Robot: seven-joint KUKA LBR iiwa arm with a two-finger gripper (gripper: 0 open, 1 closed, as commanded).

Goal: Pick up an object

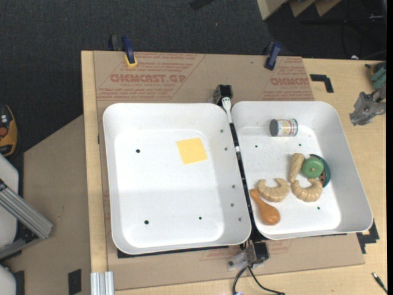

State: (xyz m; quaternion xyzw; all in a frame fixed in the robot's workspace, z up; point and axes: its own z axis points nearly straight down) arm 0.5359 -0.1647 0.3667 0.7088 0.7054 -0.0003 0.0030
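- Nearest to us, a black connector with cables [255, 254] sits at the front edge of the brown surface [92, 165], right under the seam between the two bins.
- On the left is the left bin [123, 226], white and shallow; touching it on the right is the right bin [344, 201].
- Now the candidates. Nearest in the right bin is an orange pear-shaped piece [265, 208], lying close to the wall shared with the left bin.
- Just behind it is a tan curved piece [274, 190], and the two look to be touching.
- Beside that lies a second tan curved piece [307, 190], with a third tan piece [296, 165] standing just behind it.
- A green round object [315, 168] is tucked against those last two, on the side towards the arm.
- Over in the left bin, a flat yellow square [192, 150] lies alone, well apart from everything else.
- Further back in the right bin, a small can [283, 127] lies on its side, apart from the cluster.
- At the right edge, outside the right bin and level with the can, we see the jaws over the surface. They hold nothing, and we cannot tell how far open they are.
- At the far end of the seam sits a small black-and-white fitting [224, 94].
- Farthest back, two blue clamps grip the surface's rear edge: the left clamp [129, 48] and the right clamp [272, 54].
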